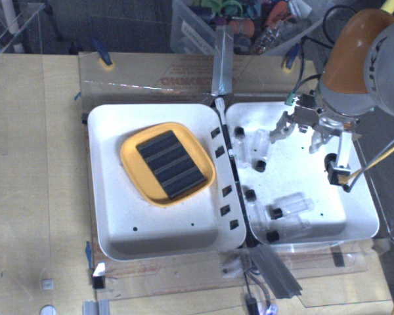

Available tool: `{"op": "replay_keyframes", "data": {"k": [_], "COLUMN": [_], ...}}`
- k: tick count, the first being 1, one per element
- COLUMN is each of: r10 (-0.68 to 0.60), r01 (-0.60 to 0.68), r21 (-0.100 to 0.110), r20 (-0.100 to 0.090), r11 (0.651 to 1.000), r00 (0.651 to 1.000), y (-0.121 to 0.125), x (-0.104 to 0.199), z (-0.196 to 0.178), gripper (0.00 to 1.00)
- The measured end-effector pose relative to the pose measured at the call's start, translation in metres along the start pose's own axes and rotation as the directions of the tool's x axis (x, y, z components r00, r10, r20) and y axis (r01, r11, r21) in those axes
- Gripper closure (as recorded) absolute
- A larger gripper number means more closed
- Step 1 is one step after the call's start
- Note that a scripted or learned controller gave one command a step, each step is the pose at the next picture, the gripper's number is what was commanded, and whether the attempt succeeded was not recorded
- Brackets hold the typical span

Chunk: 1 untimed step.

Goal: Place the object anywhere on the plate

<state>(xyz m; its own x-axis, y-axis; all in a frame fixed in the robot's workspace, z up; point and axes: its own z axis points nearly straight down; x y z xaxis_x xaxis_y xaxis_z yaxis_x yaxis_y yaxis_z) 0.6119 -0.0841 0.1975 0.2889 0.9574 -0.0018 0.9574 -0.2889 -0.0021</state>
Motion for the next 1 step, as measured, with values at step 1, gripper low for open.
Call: {"op": "replay_keyframes", "data": {"k": [1], "r10": [-0.077], "r01": [0.077], "r21": [0.003], "r20": [-0.002], "r11": [0.997], "r00": [0.997], "y": [-0.0236], "x": [0.0824], "z": [0.0134], "gripper": [0.00]}}
